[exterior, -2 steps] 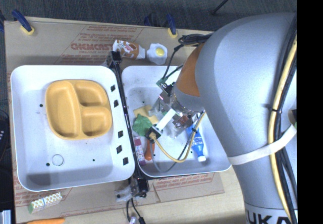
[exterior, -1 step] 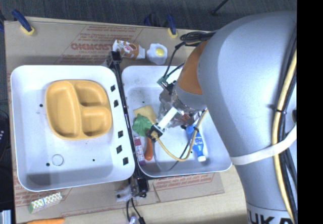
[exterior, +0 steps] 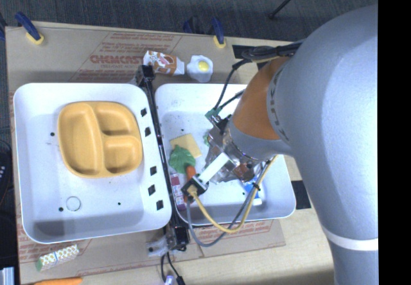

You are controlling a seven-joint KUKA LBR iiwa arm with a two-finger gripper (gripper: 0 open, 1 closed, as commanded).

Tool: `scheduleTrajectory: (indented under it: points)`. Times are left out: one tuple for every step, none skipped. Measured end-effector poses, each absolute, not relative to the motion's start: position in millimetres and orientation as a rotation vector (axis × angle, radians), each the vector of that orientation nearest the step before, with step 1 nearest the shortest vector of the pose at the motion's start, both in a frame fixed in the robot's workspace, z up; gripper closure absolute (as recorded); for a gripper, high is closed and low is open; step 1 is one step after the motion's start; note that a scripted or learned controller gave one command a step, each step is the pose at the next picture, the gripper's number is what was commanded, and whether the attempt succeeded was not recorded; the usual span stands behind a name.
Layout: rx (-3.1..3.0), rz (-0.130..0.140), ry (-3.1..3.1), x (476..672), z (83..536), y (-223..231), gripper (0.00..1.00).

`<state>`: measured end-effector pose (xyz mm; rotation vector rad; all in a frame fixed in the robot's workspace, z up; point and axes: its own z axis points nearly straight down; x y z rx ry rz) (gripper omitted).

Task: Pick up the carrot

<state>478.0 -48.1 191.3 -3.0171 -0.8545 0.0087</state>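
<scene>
The carrot [exterior: 185, 162] is being presented as a small toy piece with two parts: a bushy green leaf top and a short orange root. It is lying on the white floor of the right-hand bin [exterior: 183, 110], near that bin's left wall and in the nearer half of the bin. The piece is lying flat and set at a slant, the green top pointing toward the upper left of the camera view and the orange root toward the lower right. Only the upper part of the root is being shown; its tip is being covered by the arm [exterior: 334, 117].
</scene>
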Motion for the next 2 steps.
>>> scheduleTrajectory:
  points:
    - [-3.004, 0.003, -0.911, 476.6, 295.2, -52.4, 1.0]
    - [-3.003, 0.005, -0.911, 476.4, 294.7, -52.1, 0.0]
